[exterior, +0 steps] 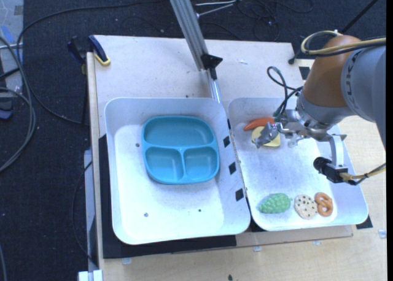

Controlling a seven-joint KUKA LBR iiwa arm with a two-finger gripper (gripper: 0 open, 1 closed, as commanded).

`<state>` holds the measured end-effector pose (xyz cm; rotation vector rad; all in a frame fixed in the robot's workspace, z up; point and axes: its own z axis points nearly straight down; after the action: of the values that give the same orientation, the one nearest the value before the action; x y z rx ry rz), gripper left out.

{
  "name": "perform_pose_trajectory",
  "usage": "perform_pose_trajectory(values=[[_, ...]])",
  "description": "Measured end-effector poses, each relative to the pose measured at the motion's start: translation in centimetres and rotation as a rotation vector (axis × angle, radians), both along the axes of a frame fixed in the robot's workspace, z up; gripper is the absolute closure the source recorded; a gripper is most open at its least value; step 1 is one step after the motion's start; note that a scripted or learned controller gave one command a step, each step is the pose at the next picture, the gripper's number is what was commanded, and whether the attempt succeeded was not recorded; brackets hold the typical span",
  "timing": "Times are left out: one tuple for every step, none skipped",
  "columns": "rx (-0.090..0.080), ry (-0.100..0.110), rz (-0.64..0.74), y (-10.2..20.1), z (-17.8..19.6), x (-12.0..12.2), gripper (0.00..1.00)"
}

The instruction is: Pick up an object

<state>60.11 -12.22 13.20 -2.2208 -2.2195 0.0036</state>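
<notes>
Claw point(265, 137) over yellow piece point(272, 141), orange carrot point(258, 124) beside.

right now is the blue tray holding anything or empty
Empty: the blue tray in the left bin shows bare blue in all three compartments.

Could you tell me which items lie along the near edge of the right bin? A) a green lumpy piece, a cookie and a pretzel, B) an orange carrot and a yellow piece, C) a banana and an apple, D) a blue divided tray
A: the green lumpy piece, the cookie and the pretzel sit in a row along the near edge of the right bin.
</notes>
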Motion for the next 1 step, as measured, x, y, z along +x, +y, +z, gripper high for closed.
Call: perform_pose_trajectory(values=[[-0.001, -0.004, 0.0, -0.01, 1.26, 0.09, 1.0]])
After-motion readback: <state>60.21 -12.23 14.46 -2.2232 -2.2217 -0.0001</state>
